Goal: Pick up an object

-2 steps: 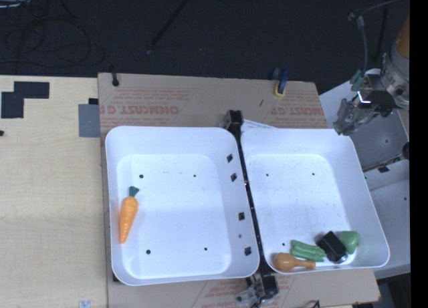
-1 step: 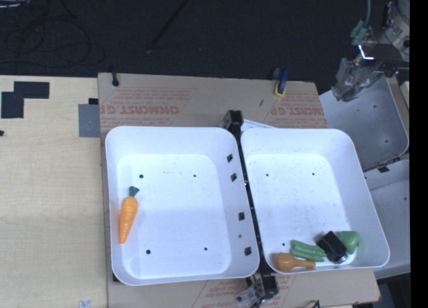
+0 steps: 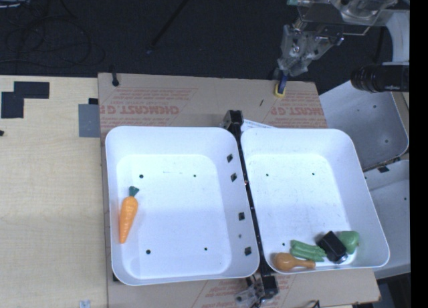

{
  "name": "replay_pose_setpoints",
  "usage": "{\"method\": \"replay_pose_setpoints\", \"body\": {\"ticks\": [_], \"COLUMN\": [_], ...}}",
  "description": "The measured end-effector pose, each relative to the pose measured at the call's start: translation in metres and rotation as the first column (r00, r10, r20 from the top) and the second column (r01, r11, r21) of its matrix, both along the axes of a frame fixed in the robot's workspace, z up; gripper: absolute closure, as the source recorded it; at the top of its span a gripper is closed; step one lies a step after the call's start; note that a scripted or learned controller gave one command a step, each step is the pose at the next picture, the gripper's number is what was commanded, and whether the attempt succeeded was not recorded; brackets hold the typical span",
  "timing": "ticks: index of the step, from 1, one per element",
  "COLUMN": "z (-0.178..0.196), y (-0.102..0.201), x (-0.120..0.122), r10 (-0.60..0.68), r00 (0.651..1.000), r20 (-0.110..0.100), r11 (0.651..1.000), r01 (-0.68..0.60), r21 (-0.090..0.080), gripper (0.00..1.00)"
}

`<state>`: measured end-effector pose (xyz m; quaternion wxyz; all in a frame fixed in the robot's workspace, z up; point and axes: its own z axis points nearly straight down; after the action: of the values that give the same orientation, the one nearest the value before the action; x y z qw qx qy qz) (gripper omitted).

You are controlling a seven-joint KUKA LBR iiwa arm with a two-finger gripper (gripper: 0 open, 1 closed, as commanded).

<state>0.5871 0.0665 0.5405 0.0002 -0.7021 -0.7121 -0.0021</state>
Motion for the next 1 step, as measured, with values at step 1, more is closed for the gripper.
{"method": "replay_pose_setpoints", "body": {"ticks": [1], "z": [-0.1389], "y": [0.0302], "x": [0.0055], "r10": [-0.011], "r00": [1.000], "r20": [-0.021], "r11": [1.000], "r01": [0.011], "r21": [-0.006], "gripper": [1.00]}}
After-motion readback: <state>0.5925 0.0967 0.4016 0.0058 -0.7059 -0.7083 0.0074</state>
